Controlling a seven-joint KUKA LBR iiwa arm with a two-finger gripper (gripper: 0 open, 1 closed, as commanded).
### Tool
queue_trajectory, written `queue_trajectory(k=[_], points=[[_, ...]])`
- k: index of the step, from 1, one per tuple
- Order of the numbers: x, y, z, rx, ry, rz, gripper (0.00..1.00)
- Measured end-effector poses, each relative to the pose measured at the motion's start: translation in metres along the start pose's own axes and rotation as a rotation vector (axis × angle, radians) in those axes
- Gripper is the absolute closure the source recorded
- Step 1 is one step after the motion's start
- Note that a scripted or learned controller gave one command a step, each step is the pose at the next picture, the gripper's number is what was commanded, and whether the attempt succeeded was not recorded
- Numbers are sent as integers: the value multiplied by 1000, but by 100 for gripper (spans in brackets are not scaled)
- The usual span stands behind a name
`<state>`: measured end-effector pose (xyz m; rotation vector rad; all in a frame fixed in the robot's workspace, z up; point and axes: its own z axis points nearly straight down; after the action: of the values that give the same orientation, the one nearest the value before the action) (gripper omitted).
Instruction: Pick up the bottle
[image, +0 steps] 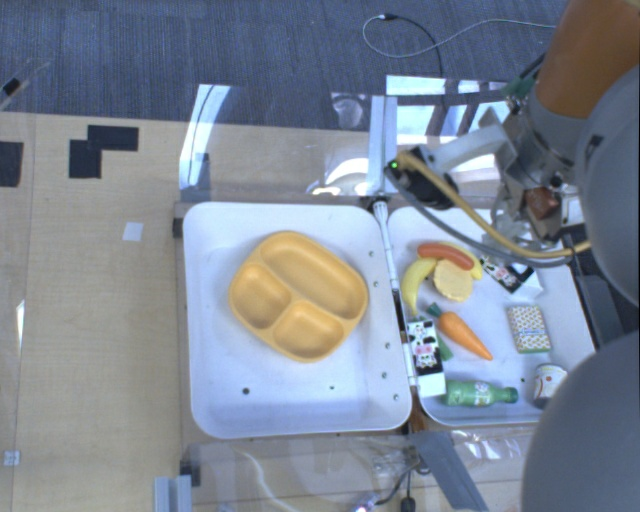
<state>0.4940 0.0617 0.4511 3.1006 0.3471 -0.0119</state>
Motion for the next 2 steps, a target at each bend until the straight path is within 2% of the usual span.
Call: queue_trajectory(k=[1, 2], points=[[3, 0, -9, -6, -3, -7, 100], [78, -29, 18, 15, 6, 18, 100]])
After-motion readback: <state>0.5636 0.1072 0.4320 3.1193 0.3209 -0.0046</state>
